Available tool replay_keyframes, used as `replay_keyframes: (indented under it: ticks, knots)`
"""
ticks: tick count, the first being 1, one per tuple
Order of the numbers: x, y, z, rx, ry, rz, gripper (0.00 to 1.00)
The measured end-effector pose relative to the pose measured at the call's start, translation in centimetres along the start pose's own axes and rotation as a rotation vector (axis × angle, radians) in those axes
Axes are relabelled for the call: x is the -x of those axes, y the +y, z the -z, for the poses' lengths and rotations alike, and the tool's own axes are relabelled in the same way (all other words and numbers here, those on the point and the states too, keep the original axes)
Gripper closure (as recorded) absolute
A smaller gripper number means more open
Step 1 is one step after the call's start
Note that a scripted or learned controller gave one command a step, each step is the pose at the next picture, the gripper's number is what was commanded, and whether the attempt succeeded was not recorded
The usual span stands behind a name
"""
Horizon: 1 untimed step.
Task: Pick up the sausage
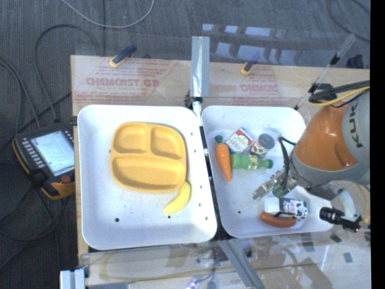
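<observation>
The sausage (278,220) is a reddish-brown link lying flat near the front edge of the right bin (240,221). A small white carton with dark print (289,207) rests right against its far side. My gripper (271,187) hangs over the right bin, just behind and slightly left of the carton and sausage, under the orange wrist band. I see nothing held in it, and the sausage lies apart from it on the bin floor.
An orange carrot (224,161), a green bottle (251,162), a small red-and-white box (239,141) and a grey can (265,142) lie in the right bin's back half. The left bin (96,221) holds a yellow divided tray (149,156) and a banana (178,200).
</observation>
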<state>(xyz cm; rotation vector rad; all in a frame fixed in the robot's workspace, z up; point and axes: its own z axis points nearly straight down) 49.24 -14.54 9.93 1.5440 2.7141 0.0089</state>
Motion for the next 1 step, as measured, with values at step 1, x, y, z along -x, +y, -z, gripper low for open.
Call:
replay_keyframes:
  ticks: [1]
  knots:
    - [-0.01,0.00,-0.01,0.000,0.000,0.000,0.00]
